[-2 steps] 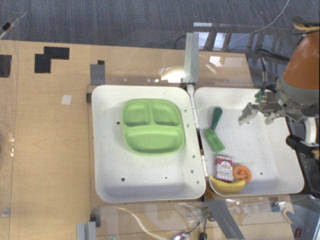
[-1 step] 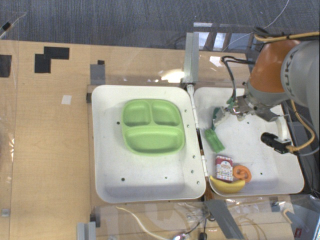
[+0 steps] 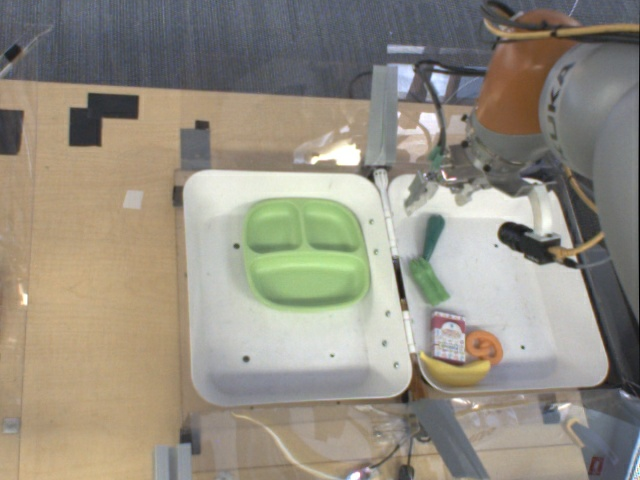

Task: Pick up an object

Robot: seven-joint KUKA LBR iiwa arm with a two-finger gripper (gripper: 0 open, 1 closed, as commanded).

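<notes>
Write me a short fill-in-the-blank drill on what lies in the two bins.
1. The green divided plate lies in the ____ bin as the camera sees it.
2. The banana lies at the right bin's ____ edge.
3. The green brush lies next to the ____ between the bins.

Missing words: left; front; divider

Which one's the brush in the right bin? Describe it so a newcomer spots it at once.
Start at the right bin, the one without the green divided plate. Along its left wall, below the gripper, lies the brush: dark green handle, lighter green head. Its neighbours, a small red carton, a banana and an orange ring, cluster at the near edge.
</notes>
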